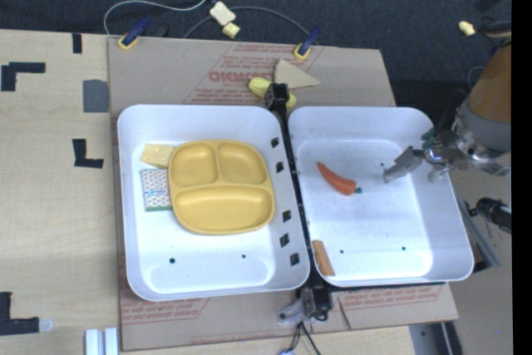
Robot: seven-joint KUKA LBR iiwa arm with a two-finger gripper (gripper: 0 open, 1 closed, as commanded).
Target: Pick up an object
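The gripper (406, 163) hangs over the right side of the right bin (432, 258), reaching in from the right; at this size the fingers read as one grey wedge, so whether the jaws are wide or narrow cannot be told, and nothing shows between them. Left of the gripper, near but apart from it, an orange carrot (337, 178) lies on the bin floor, slanting down toward the right with a small dark green tip at its lower end. Behind the gripper the grey wrist (478, 137) runs off to the right, with the orange band (497, 87) above it. At the bin's lower left corner a small brown stick (322, 258) rests against the wall beside the divider. The 2 bins sit side by side, joined along a dark strip with black clips (287, 170). In the left bin (216, 278) a yellow tray (222, 185) with 3 compartments lies flat; against its left edge are a pale yellow card (156, 154) and, just below it, a small patterned packet (155, 189). Both bins stand on a cardboard sheet (199, 71) held by 2 blue-and-yellow clamps (133, 35) at its far edge. A yellow piece (260, 85) and a tan wedge (295, 76) lie on the cardboard just behind the bins.
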